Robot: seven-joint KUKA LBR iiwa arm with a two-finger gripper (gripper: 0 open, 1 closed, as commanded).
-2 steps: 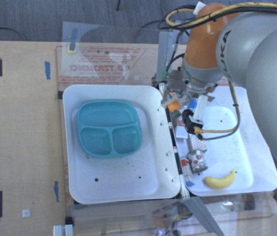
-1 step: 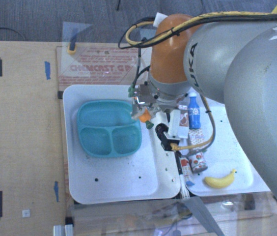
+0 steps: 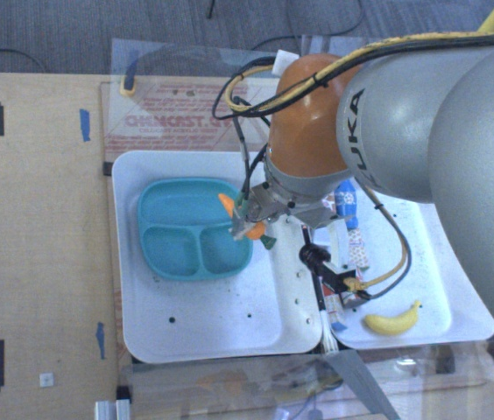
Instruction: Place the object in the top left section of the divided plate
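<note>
The gripper [image 3: 249, 220] hung over the right rim of the teal divided plate [image 3: 190, 230], and a small orange object [image 3: 228, 204] showed at its tip, though whether the fingers were closed on it or merely beside it could not be told from this view. That orange object looked short and pointed, its long axis slanting from upper left to lower right, with the pointed end toward the upper left, over the plate's large upper section; a second orange bit [image 3: 256, 232] and a dark green piece [image 3: 268, 242] sat just below and right of the fingertips, too small to read clearly. To the left of the gripper the plate lay in the left white bin [image 3: 142, 322], its two small compartments along the lower edge. Right of the gripper, in the right white bin [image 3: 457, 313], a blue-labelled packet [image 3: 346, 201] lay just beside the wrist, and a yellow banana [image 3: 393, 319] rested well below and to the right, its curve opening upward. Above the gripper rose the arm's orange band [image 3: 304, 121].
</note>
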